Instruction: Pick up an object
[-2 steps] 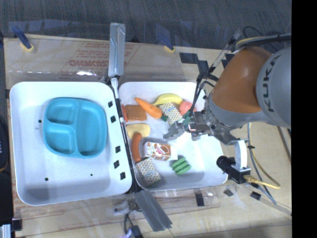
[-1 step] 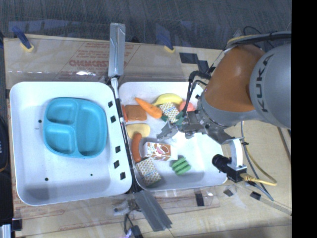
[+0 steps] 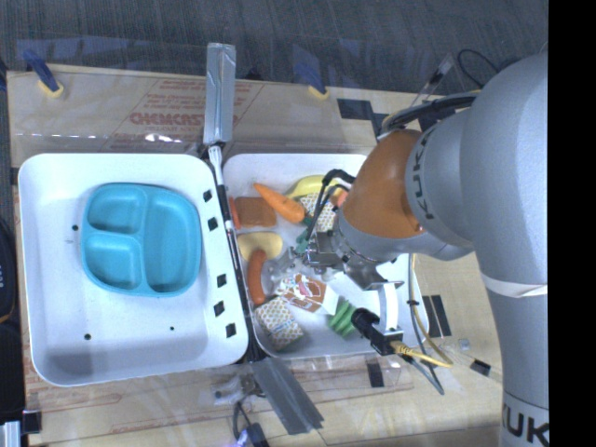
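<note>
Overhead, the grey arm (image 3: 494, 175) reaches in from the right and covers much of the right bin (image 3: 244, 168); its orange band (image 3: 386, 189) sits over the bin's middle. The left bin (image 3: 37, 277) on the counter (image 3: 121, 101) carries a blue divided tray (image 3: 142, 236), well apart from the action.

The candidates all lie crowded in the right bin: an orange carrot (image 3: 279, 203) near the top, a brown block (image 3: 253, 212) just beside it, a yellow piece (image 3: 262, 244) below, a red-orange sausage shape (image 3: 257, 277), a printed packet (image 3: 305, 291), a patterned pouch (image 3: 279, 322), a green item (image 3: 342, 318).

The claw (image 3: 312, 250) hangs low over the centre of the pile. Whether it is released or clenched I cannot tell; wrist and cables hide it.

Risks, as a judgement:
- Items touch or overlap, so a descent could nudge neighbours or pinch two at once.
- The packet looks glossy and flat; it may slip.
- The carrot is tapered and could roll.
- Nothing confirms a grasp.
</note>
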{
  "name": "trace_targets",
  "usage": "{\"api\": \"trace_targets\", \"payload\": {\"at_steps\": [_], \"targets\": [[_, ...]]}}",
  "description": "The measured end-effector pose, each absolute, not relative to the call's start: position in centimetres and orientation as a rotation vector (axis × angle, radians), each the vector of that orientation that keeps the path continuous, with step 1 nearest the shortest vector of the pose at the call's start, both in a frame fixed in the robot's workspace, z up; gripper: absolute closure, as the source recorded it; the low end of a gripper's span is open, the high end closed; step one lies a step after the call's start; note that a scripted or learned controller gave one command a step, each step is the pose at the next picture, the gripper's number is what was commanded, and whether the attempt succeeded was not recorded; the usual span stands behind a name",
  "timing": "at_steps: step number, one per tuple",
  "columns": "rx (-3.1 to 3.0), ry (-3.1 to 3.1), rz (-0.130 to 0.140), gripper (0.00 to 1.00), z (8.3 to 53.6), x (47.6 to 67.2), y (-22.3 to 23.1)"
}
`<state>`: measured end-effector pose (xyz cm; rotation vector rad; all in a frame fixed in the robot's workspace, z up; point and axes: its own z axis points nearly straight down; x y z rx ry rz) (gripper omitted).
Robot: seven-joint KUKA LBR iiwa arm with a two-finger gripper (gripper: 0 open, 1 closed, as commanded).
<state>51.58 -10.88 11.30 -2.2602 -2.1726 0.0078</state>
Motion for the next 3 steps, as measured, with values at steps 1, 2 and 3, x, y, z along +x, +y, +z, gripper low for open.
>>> {"api": "trace_targets", "payload": {"at_steps": [1,2,3], "targets": [[-2.203,-2.25,-0.014,0.0,9.6,48.1,-13.2],[-2.196,-2.259,-0.016,1.0,10.7,48.3,-13.1],[-2.201,-2.24,-0.001,1.0,19.2,57.7,-5.0]]}}
